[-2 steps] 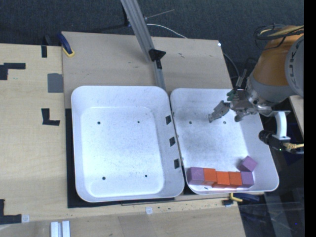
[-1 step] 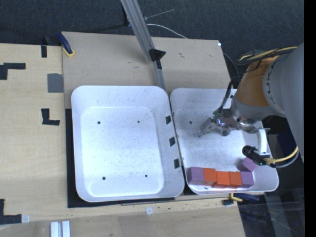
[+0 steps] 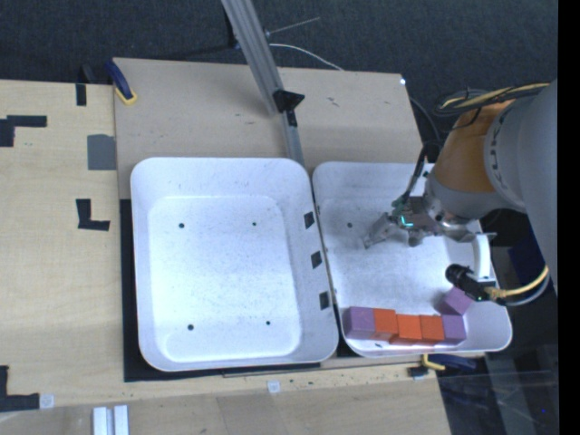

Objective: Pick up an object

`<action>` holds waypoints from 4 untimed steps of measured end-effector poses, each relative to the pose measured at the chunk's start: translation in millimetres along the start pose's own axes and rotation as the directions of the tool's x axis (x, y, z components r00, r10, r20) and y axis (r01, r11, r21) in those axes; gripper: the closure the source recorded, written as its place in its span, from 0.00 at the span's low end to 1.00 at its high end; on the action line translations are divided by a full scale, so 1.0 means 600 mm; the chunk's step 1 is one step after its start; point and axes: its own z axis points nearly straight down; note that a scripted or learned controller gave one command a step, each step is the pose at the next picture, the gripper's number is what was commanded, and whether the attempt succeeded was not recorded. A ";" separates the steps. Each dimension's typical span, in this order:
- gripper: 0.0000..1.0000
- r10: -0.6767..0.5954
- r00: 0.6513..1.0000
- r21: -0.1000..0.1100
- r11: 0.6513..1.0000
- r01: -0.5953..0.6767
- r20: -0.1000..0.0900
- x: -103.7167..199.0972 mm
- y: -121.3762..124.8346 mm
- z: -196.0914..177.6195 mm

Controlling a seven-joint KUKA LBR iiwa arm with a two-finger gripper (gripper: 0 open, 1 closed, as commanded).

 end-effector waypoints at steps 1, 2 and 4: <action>0.00 0.000 1.000 0.000 1.000 0.000 0.000 0.000 0.000 0.000; 0.00 0.000 1.000 0.000 1.000 0.000 -0.001 0.000 0.000 0.000; 0.00 0.003 1.000 -0.004 1.000 -0.003 0.002 -0.058 -0.017 -0.076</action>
